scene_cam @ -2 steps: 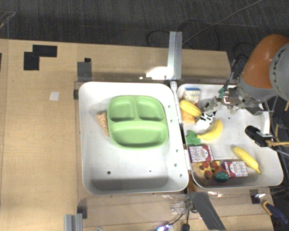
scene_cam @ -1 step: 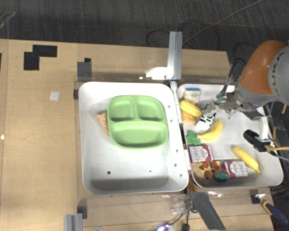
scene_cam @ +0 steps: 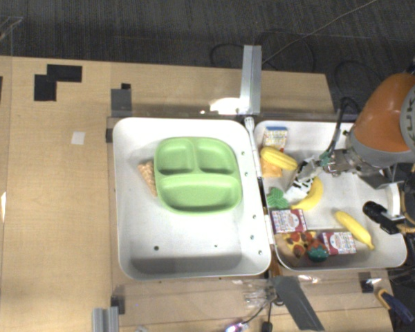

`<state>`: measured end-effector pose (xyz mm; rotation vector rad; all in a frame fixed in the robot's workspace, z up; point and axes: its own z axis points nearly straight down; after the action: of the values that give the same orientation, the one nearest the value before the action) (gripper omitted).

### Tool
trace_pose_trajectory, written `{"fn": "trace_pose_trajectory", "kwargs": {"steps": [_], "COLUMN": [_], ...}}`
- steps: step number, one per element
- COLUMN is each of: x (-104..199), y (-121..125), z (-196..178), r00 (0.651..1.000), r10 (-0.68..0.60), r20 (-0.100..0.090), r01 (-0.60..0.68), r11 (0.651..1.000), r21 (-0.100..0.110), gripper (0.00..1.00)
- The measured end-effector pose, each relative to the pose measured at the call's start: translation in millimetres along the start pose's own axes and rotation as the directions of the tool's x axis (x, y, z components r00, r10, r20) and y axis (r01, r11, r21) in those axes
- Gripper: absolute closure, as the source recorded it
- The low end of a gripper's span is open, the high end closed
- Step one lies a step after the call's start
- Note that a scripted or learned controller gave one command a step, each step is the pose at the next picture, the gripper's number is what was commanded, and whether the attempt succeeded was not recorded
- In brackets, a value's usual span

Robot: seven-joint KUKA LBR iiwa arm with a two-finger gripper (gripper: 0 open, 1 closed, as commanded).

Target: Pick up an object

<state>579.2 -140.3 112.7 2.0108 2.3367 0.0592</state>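
Observation:
The right bin (scene_cam: 394, 254) holds several small items. My gripper (scene_cam: 305, 177) is low in its left-middle part, reaching in from the right below the orange-banded wrist (scene_cam: 386, 120). It sits just above a curved banana (scene_cam: 313, 195) and right of a yellow corn-like piece (scene_cam: 277, 160). Whether it touches either of them is unclear. A green leafy toy (scene_cam: 277, 199) lies just below and left of the gripper. A second banana (scene_cam: 354, 228) lies toward the bin's right front.
The left bin (scene_cam: 135, 247) holds a green divided plate (scene_cam: 196, 173) with a tan textured piece (scene_cam: 147, 177) at its left edge. In the right bin are two red-and-white cartons (scene_cam: 288, 220) (scene_cam: 338, 242), a cluster of small coloured fruit (scene_cam: 301, 241) and a blue-and-white carton (scene_cam: 275, 137).

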Motion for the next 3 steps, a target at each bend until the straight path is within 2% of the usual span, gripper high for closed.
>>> {"fn": "trace_pose_trajectory", "kwargs": {"steps": [1, 2, 3], "x": [-10, 3, -13], "y": [55, 94, 52], "z": [6, 5, 25], "r00": [0.99, 0.993, 0.997], "r10": [-0.138, -0.117, -0.075], "r20": [-0.009, -0.023, -0.016], "r01": [0.138, 0.118, 0.076], "r11": [0.99, 0.992, 0.996], "r21": [0.022, 0.053, 0.05], "gripper": [0.0, 0.0, 0.0]}}
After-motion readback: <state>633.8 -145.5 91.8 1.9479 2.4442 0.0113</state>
